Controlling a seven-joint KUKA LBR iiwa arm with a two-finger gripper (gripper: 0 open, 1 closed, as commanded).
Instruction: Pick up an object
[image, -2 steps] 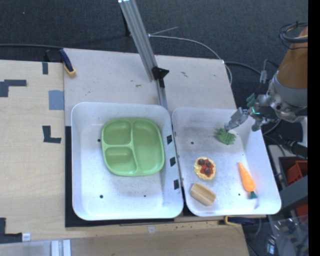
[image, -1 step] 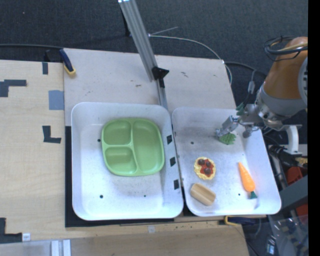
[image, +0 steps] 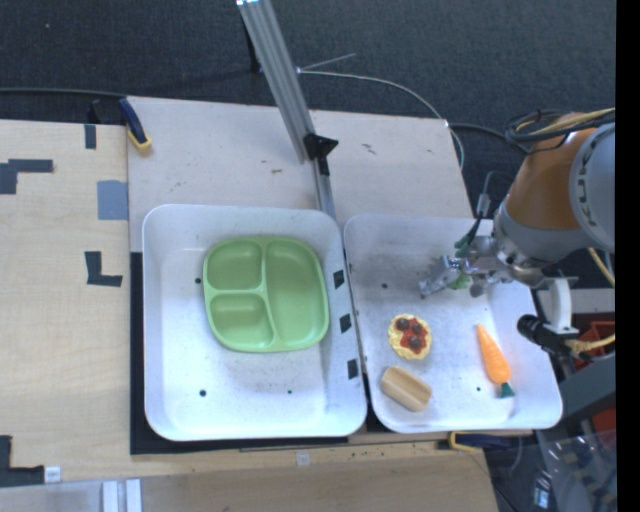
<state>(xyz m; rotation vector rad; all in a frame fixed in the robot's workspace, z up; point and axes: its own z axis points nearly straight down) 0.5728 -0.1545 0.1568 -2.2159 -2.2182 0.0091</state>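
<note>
I watch through one fixed camera above the bench (image: 60, 300), and it looks down at a slant on both white bins (image: 160, 400). The arm (image: 560, 195) enters from the right edge, and the view is rather wide.

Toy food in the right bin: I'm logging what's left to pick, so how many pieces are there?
3. A small fruit tart near the bin's middle, a bread roll just below it by the front wall, and a carrot toward the right side. The arm may hide others.
</note>
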